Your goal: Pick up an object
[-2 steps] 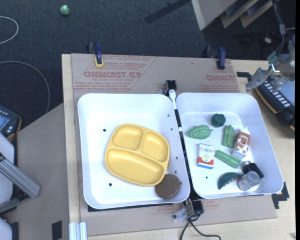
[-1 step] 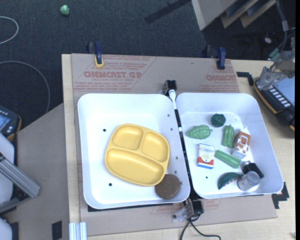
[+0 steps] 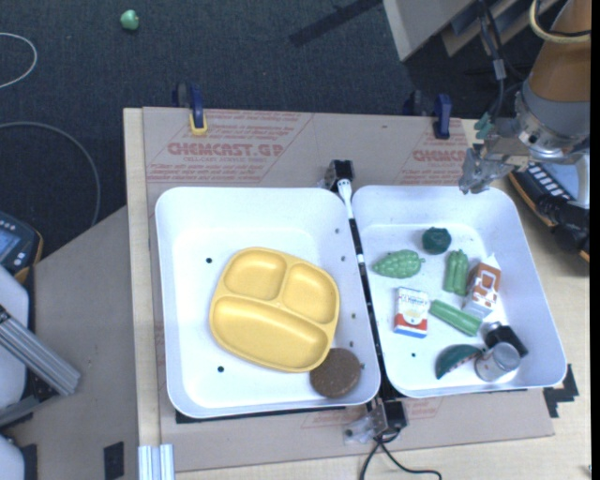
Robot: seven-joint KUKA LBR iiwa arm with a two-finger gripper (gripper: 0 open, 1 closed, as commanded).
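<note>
**Plastic, board and a bit of metal shine**

Below the gripper [image 3: 475, 178], the right bin [image 3: 534, 281] shows smooth, glossy white plastic. Further left, the yellow tray [image 3: 274, 307] gleams like moulded plastic, the brown disc [image 3: 336, 373] beside it looking matt and rough. The baseboard [image 3: 281, 145] reads as dull printed cardboard. The can [image 3: 497, 361] glints metallic.

Brown board [image 3: 281, 141] under both bins, held by blue clamps [image 3: 196, 103]; small green ball [image 3: 129, 18] on dark carpet [image 3: 234, 56].
</note>
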